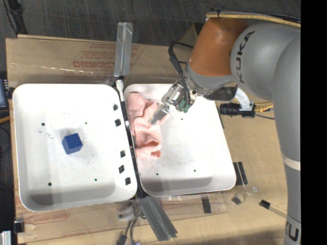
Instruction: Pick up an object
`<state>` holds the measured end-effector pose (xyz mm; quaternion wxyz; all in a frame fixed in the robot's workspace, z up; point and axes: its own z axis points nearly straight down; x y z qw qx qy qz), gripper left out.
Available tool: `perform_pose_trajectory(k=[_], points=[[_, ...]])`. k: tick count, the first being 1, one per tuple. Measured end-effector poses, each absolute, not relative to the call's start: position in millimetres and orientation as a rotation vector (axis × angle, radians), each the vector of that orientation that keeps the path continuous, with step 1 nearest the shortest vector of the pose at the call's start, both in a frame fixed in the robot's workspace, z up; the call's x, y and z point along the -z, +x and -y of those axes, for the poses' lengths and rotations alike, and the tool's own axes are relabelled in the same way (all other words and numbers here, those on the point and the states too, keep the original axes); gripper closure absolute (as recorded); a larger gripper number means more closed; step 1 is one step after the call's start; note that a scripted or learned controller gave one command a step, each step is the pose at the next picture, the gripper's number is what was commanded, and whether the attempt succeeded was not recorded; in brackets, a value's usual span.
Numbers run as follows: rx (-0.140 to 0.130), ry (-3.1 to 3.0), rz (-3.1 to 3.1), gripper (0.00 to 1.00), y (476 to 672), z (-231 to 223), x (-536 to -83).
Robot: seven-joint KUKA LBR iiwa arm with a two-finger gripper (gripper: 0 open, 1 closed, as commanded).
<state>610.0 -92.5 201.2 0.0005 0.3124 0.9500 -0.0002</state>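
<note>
Pink cloth [143, 127] lies crumpled against the left wall of the right bin [204, 152], 1 of 2 white bins on the table [255, 152]. Grey arm [265, 50] reaches in, its end effector [155, 118] over the cloth; grip state cannot be told. Blue cube [72, 143] sits in the left bin [46, 106].

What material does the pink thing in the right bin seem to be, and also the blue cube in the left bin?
Pink cloth: looks like soft fabric with a matte finish; it lies crumpled in folds against the wall of the right bin.
Blue cube: looks rigid, perhaps plastic or foam; its edges are straight and its faces flat and evenly coloured. The view cannot settle which.
</note>
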Motion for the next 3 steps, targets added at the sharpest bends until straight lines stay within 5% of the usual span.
perform_pose_trajectory(k=[1, 2, 3], points=[[0.001, 1.033, -2.968, 0.0, 609.9, 125, -97], [0.001, 1.178, -2.91, 0.0, 639.7, 111, -94], [0.004, 1.689, -2.654, 0.0, 626.3, 112, -92]])
